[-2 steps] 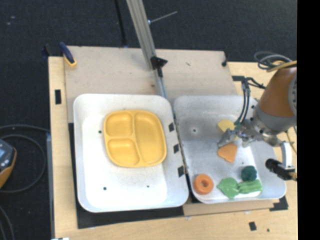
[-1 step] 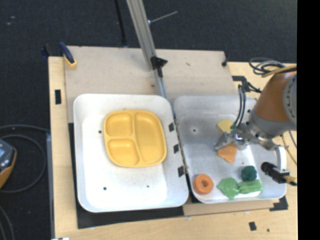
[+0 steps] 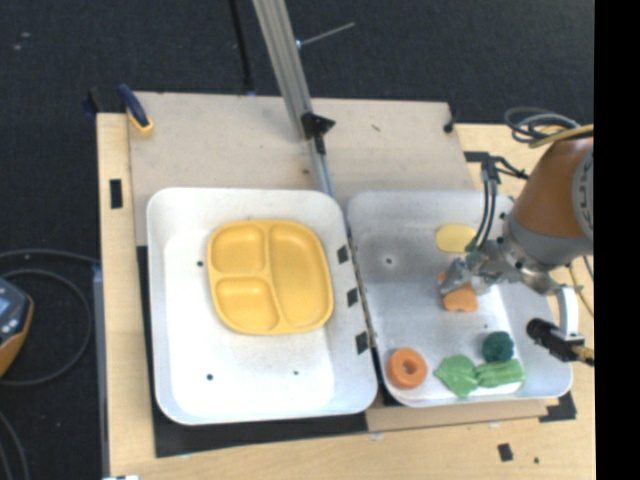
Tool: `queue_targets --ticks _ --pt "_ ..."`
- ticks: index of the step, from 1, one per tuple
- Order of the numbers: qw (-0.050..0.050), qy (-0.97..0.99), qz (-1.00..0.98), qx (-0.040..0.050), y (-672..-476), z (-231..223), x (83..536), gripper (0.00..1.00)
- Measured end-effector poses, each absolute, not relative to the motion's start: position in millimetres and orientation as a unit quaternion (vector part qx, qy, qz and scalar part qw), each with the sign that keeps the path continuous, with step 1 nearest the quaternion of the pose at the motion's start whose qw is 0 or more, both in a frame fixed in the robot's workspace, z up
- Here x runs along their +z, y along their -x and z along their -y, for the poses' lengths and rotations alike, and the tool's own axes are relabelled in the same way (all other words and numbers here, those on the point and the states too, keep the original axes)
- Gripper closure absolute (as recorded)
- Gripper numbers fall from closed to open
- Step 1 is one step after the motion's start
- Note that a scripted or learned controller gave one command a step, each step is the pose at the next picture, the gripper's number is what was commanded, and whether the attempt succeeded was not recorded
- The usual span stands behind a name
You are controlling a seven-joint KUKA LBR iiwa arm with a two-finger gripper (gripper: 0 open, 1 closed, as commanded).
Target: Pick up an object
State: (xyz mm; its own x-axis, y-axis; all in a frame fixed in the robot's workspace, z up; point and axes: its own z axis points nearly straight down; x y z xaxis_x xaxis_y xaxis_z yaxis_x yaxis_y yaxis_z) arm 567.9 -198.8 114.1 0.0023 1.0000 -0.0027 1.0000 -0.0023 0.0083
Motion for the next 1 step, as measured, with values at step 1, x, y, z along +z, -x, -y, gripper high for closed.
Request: queue_targets --ticks 1 --pt "0.003 -0.706 -0.708 0.0012 -564.5 198.3 177.1 1.0"
